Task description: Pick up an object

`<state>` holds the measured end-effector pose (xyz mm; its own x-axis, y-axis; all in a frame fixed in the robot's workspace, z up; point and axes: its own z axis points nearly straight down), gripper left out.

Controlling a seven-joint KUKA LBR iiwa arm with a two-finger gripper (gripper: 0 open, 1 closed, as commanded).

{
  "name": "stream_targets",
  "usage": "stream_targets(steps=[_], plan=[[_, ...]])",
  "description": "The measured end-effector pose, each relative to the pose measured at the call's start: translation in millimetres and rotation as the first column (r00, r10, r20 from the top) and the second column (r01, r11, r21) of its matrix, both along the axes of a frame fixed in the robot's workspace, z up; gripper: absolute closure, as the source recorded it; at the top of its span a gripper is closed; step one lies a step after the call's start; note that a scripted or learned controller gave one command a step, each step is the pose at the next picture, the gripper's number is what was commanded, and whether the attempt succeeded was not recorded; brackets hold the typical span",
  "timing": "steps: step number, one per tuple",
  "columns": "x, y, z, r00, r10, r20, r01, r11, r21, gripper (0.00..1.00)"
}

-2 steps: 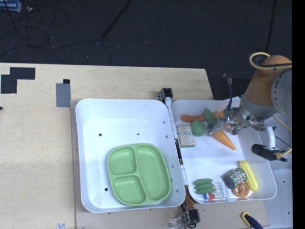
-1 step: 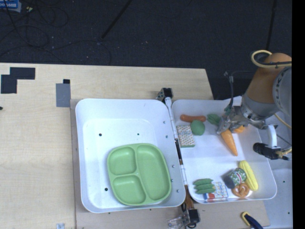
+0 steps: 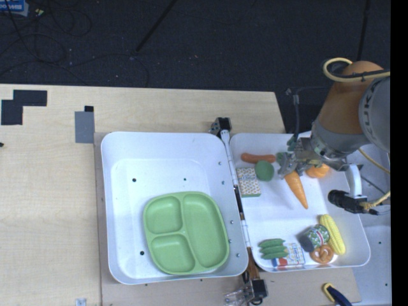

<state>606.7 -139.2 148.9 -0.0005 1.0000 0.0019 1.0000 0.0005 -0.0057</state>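
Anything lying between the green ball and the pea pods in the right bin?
In the camera view, the checkered sponge sits just below-left of the green ball; past it, bare white bin floor runs down to the pea pods.

I see smooth, glossy white plastic bins [image 3: 121, 164], a matt green plastic divided plate [image 3: 185, 233], a pale wood-grain bench [image 3: 44, 196], and dark, rough carpet-like floor [image 3: 191, 37].

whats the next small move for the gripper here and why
Probably lower straight down a little. The gripper sits just above the wide end of the orange carrot in the right bin, with nothing visibly held between its fingers.
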Motion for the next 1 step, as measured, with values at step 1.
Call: stream_targets(steps=[1], plan=[[-34.5,63.8,73.9,1.000,0.000,0.000,0.000,1.000,-0.001,1.00]])
